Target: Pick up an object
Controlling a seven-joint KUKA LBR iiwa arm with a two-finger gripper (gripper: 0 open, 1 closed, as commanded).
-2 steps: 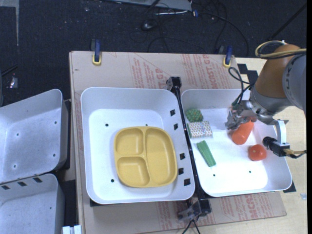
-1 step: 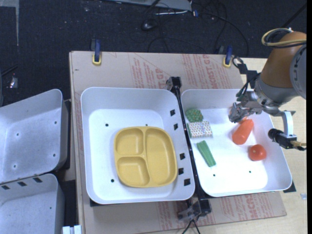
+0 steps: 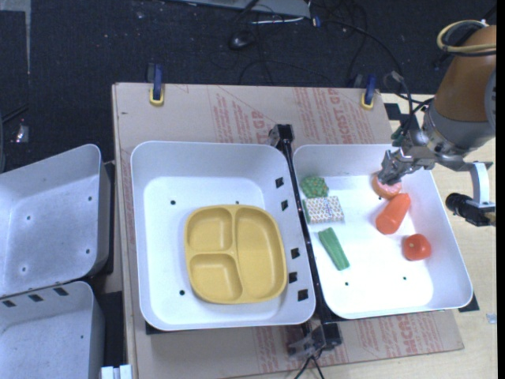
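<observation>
Jaws [image 3: 392, 170], state unclear, over one pink ring [image 3: 384, 187]; four other items; one yellow plate [image 3: 235, 253].

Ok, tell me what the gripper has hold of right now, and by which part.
It cannot be told. The gripper is down at the far edge of the right bin, over a pinkish-orange object, but the view doesn't settle whether that object sits between its fingers.

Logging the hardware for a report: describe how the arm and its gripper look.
The arm is a thick rounded grey body with a broad orange band above the wrist. Dark cables run along its side toward the wrist. The gripper is a small dark grey metal piece, blocky, at the arm's tip. No markings can be read on either.
</observation>
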